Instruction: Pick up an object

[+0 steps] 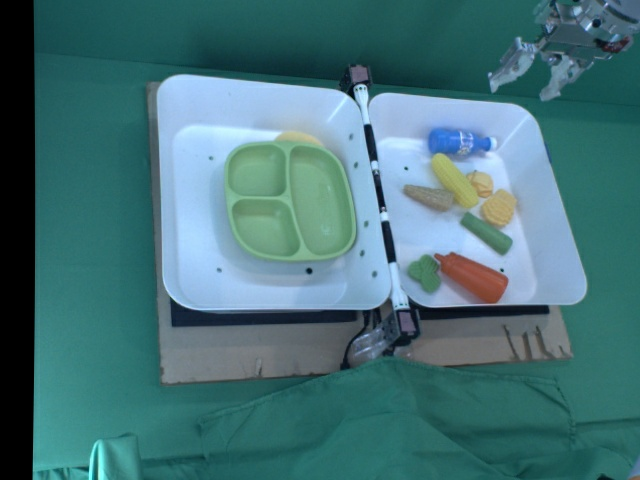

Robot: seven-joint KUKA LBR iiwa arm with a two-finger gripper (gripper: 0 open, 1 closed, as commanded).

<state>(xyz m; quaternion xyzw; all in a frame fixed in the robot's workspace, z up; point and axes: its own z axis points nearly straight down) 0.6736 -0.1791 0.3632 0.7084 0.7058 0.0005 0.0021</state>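
A green cloth [90, 218] covers the whole bench and runs up behind it, where a faint horizontal crease marks the change from flat surface to backdrop. On it lies a brown cardboard sheet [260, 363], its front edge ragged, with small slits near the right corner. A dark mat [260, 317] shows as a thin strip on the cardboard. At the front, a loose fold of the same green cloth [400, 418] bunches up and overlaps the cardboard's front edge. A pale green bit [105, 458] pokes up at the lower left. The light is even and cool, with soft shadows.
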